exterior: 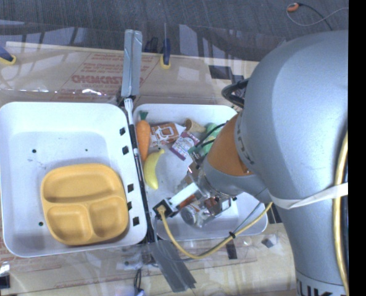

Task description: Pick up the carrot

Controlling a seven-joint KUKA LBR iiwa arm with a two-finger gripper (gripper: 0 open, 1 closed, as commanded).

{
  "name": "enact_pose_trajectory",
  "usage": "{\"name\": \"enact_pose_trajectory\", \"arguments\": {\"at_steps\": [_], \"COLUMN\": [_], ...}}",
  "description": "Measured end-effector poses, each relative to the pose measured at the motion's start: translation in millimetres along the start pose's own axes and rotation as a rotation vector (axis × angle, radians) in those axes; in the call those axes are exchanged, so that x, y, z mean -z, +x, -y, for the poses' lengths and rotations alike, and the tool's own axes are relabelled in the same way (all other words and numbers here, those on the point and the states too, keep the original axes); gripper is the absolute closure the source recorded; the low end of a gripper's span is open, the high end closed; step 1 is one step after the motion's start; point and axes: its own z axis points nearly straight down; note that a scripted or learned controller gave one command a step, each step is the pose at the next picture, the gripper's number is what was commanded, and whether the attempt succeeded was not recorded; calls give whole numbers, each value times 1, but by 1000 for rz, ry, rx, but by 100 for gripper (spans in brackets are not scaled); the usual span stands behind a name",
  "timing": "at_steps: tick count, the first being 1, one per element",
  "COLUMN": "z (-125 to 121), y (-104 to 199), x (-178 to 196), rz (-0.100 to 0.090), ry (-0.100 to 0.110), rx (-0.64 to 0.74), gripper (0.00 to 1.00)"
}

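Observation:
The orange carrot (143, 139) lies along the left wall of the right bin (170, 111), its tip pointing toward the far rim. My gripper (198, 209) is down in the near part of that bin, to the right of and nearer than the carrot, and not touching it. The large grey arm with its orange band (223, 156) covers the bin's right half.
A yellow banana (152, 169) lies just below the carrot. Snack packets (175, 139) and a green item (210, 130) sit at the back of the right bin. A yellow divided tray (84, 202) lies in the left bin (22, 122). A yellow cable (201, 248) loops over the near rim.

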Motion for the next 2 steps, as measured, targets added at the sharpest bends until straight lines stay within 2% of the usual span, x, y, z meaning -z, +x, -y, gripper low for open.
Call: {"name": "enact_pose_trajectory", "arguments": {"at_steps": [1, 2], "z": [-68, -115], "y": [-26, -37], "x": [-7, 1], "rz": [-3, -5], "ry": [-2, -2], "rx": [-151, -141], "gripper": [0, 0]}}
